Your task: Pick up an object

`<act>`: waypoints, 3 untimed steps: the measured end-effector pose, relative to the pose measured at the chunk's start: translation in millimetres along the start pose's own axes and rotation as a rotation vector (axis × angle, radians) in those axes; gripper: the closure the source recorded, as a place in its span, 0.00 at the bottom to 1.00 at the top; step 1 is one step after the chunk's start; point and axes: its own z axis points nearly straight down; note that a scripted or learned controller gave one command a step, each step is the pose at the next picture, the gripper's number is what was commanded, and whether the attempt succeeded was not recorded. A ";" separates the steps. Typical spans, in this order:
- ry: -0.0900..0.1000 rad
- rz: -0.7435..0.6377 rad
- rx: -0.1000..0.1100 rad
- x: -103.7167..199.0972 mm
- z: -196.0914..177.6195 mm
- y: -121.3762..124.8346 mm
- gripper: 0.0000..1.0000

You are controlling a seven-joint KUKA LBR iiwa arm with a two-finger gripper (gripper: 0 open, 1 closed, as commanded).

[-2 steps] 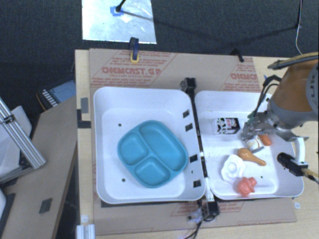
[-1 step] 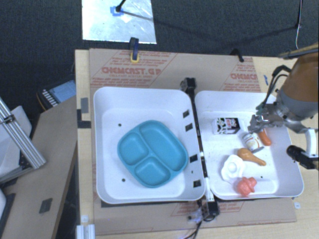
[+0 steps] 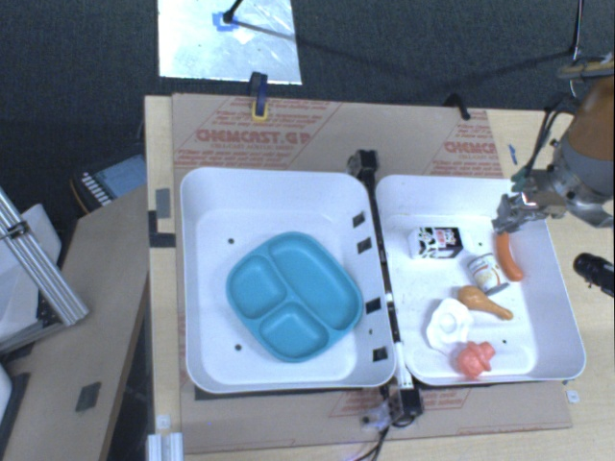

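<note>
In the right bin (image 3: 567,353), from near to far, lie a pink toy (image 3: 473,357), a white piece (image 3: 449,322), a jar (image 3: 485,274) and an orange sausage (image 3: 509,256). The sausage looks light, smooth and slippery; take it across its middle. The tool (image 3: 511,212) hangs just above it.

The single camera sat fixed above the bench (image 3: 317,123), looking down at a slant from moderate height. Both white bins (image 3: 197,257) filled the frame's lower centre; dark floor ran across the top.
</note>
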 end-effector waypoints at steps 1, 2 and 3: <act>0.004 -0.003 0.006 45.1 6.2 5.8 1.00; 0.004 -0.004 0.007 103.2 17.7 7.5 1.00; 0.004 -0.004 0.006 153.6 17.9 16.1 1.00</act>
